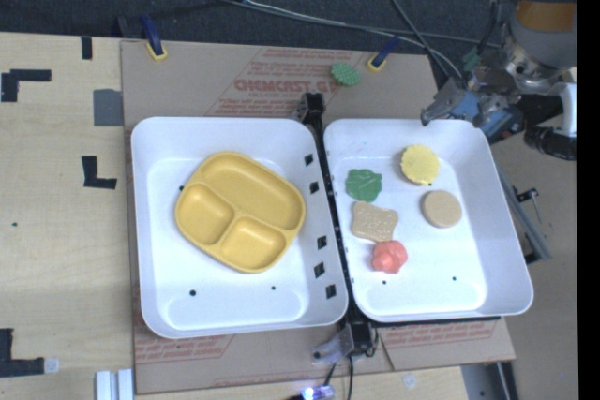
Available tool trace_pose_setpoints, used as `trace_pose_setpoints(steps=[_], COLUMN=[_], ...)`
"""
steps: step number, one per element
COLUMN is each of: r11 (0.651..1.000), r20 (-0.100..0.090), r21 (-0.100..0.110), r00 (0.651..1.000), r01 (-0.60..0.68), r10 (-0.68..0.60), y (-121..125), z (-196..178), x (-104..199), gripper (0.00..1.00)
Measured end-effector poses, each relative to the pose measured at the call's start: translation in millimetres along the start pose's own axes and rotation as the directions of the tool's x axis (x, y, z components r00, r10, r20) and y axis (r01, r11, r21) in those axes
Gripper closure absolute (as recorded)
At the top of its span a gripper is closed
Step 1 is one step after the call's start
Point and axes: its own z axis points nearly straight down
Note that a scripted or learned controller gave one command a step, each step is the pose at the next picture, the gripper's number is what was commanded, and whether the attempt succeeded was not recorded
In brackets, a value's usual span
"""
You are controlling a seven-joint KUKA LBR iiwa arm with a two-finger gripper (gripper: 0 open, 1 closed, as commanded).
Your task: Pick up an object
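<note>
Two white bins are sitting side by side on the bench. The left bin (150,229) is carrying a yellow tray (240,211) with three compartments, lying at a slant near the bin's middle.

The right bin (497,267) is holding five small things. A green piece (364,185) is lying near the left wall, with a tan toast-shaped piece (374,221) just in front of it, the two nearly touching. A red piece (389,256) is sitting just in front of the toast piece. A yellow round piece (420,164) is resting toward the back, and a tan round piece (441,208) is lying just in front of it. Another green piece (345,74) is lying outside the bins on the cardboard, near its back edge.

The gripper (448,106) is hanging over the right bin's back right corner, above the rim and well apart from every piece in the bin. Nothing is showing between its fingers; whether the jaws are spread or pressed together I cannot tell at this angle.
</note>
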Motion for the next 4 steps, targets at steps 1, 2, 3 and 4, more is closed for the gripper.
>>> trace_pose_setpoints(steps=[1,2,3,4], r11=[1.0,1.0,1.0,1.0], r20=[0.002,0.003,0.003,0.002], r21=[-0.013,-0.009,-0.01,-0.007], r00=[1.0,1.0,1.0,1.0], r01=[0.003,0.003,0.003,0.003], r10=[-0.003,-0.003,-0.003,-0.003], y=[2,1,4,2], z=[-8,35,79,143], x=[1,0,1,-3], gripper=[0.0,0.0,0.0,0.0])
